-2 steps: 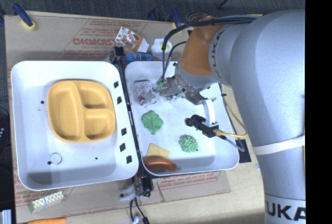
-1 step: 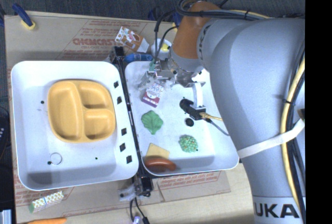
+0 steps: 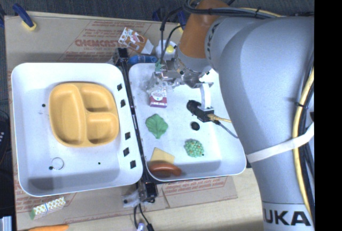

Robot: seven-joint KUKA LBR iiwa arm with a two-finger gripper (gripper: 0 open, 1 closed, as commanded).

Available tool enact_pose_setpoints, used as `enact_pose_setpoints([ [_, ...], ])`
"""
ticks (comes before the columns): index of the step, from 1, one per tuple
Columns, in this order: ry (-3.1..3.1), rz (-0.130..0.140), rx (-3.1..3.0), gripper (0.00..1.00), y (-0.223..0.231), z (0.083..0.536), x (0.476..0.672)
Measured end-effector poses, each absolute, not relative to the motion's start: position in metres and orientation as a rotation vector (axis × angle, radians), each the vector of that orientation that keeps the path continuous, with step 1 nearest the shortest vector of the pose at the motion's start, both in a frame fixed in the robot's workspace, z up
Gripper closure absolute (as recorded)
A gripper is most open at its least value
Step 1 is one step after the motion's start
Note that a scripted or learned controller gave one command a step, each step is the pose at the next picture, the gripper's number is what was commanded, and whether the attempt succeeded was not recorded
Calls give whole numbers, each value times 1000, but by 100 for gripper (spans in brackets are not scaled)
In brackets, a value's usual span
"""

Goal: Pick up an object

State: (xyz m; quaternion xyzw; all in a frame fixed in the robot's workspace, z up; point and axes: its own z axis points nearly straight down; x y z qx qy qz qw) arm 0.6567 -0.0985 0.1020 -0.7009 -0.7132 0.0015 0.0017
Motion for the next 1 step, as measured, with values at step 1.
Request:
enact_pose_setpoints([
  [1, -2301, -1, -2140, 100, -85, 293, 657],
])
